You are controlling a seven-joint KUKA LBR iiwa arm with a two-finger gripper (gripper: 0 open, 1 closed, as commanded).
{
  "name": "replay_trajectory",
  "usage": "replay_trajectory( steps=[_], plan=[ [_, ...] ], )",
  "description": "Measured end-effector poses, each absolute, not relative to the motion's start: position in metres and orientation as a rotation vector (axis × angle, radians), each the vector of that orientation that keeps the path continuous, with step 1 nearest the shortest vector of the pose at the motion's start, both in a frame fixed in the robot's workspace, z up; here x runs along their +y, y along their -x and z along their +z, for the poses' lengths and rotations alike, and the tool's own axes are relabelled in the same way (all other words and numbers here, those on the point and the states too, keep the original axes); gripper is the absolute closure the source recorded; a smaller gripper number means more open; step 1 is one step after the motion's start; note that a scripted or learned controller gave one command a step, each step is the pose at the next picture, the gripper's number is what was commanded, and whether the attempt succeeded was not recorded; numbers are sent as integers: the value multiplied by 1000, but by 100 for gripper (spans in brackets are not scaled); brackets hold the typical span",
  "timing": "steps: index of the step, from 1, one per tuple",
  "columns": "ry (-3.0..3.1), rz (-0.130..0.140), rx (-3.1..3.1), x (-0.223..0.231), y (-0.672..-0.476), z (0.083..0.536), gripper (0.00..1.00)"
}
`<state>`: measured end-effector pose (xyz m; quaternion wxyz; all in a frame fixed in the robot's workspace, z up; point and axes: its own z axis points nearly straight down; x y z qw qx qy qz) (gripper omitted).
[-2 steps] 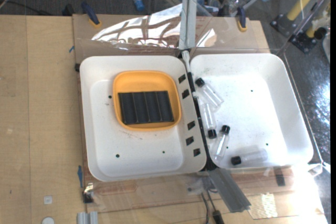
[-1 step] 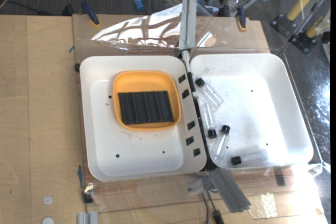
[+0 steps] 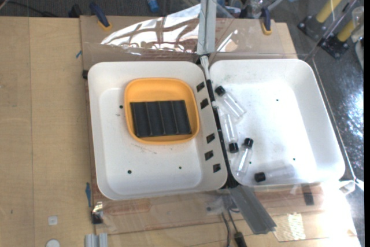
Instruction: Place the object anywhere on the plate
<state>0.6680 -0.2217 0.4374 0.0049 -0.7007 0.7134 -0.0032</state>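
Over in the left bin (image 3: 110, 176), a black ribbed object (image 3: 160, 118) sits on the orange plate (image 3: 134, 91); clear vials (image 3: 234, 108), probably, lie in the right bin (image 3: 300, 95). Jaws: can't tell.

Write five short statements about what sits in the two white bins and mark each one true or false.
1. The square orange plate lies in the left white bin. True.
2. A dark ridged rectangular block rests on the plate. True.
3. The clear plastic tubes with black caps lie on the plate. False: they lie in the right white bin.
4. The plate is round and blue. False: square, orange.
5. The tubes cluster near the divider. True.
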Motion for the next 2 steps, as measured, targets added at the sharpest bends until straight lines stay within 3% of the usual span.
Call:
replay_trajectory(
  steps=[2],
  plan=[
    [2753, -5, 1501, -212, -668, 436, 100]
  ],
)
